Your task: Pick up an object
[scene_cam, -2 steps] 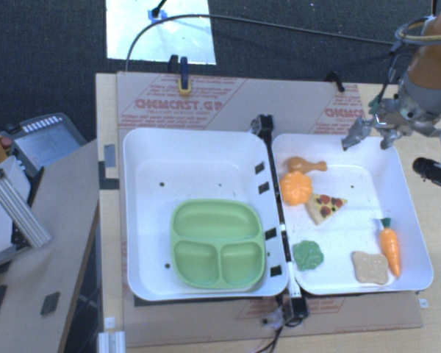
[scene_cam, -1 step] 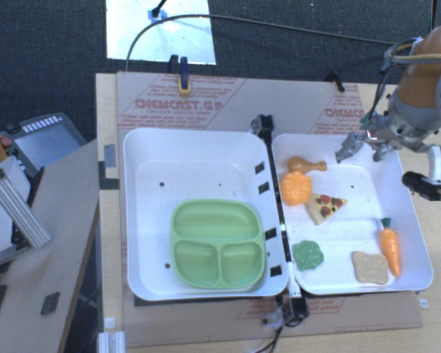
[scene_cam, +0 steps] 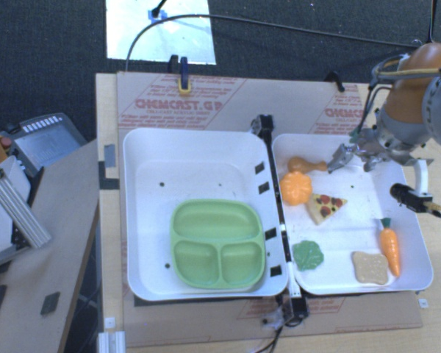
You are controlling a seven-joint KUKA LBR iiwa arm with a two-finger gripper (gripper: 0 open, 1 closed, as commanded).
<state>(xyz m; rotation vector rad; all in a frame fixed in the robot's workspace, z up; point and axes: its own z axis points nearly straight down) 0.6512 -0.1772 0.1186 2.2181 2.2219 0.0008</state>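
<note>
Lying nearest, at six o'clock in the right white bin (scene_cam: pixel 419 274), are one tan toy bread slice (scene_cam: pixel 370 268), one green broccoli toy (scene_cam: pixel 308 255) and one orange plastic carrot (scene_cam: pixel 389 248). Farther in sit one pizza wedge (scene_cam: pixel 325 207), one round orange fruit toy (scene_cam: pixel 295 188) and one tan drumstick (scene_cam: pixel 306 165), partly hidden behind the fruit. One green three-compartment tray (scene_cam: pixel 217 243) fills the left white bin (scene_cam: pixel 143 219). At two o'clock the gripper (scene_cam: pixel 356 157) hangs with fingers spread, grasping nothing; the arm is cut off at the frame's edge.
</note>
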